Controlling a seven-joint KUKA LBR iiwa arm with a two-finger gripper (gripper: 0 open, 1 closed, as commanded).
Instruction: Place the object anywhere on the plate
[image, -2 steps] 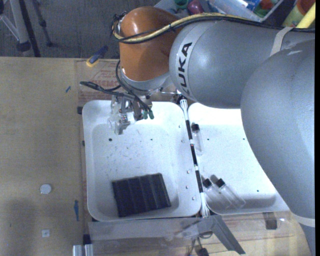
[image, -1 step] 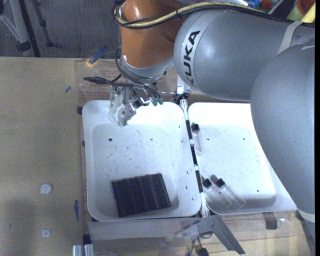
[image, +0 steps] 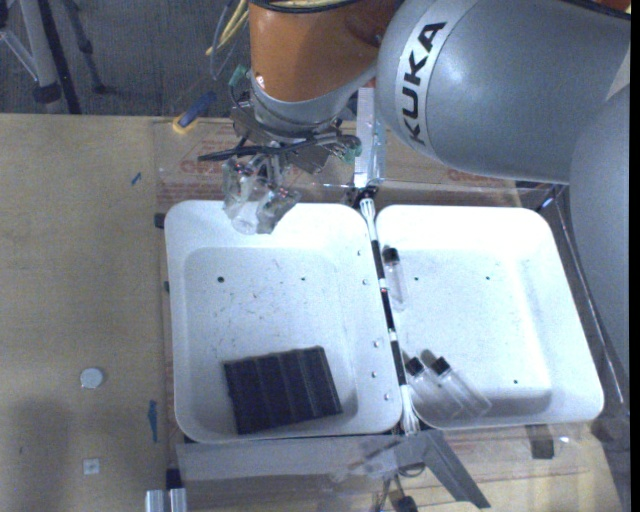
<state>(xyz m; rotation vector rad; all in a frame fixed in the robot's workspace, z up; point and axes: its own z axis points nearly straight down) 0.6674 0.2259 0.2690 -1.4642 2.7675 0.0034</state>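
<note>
The bench (image: 70, 250) is a tan surface; at about 8 o'clock on it lies a small grey disc (image: 91, 378), well apart from the bins.

The left bin (image: 190, 240) is a shallow white tray speckled with dark flecks. At its 6 o'clock sits a dark ribbed rectangular plate (image: 282, 389), lying flat and slightly turned, close to the near wall but apart from the side walls.

Above the left bin's 12 o'clock rim hangs the gripper (image: 256, 205), with translucent fingers pointing down over the far wall. Whether the fingers are open or closed cannot be told, and nothing can be made out between them. Over it rise the orange band (image: 300, 50) and the grey arm (image: 500, 80), which enters from the 2 o'clock side.

Between the bins runs a dividing rim, with a small clear dark-capped piece (image: 391, 262) just right of it.

The right bin (image: 540, 240) holds a clear object with a dark end (image: 440, 375) at its 7 o'clock corner, touching the near wall.
</note>
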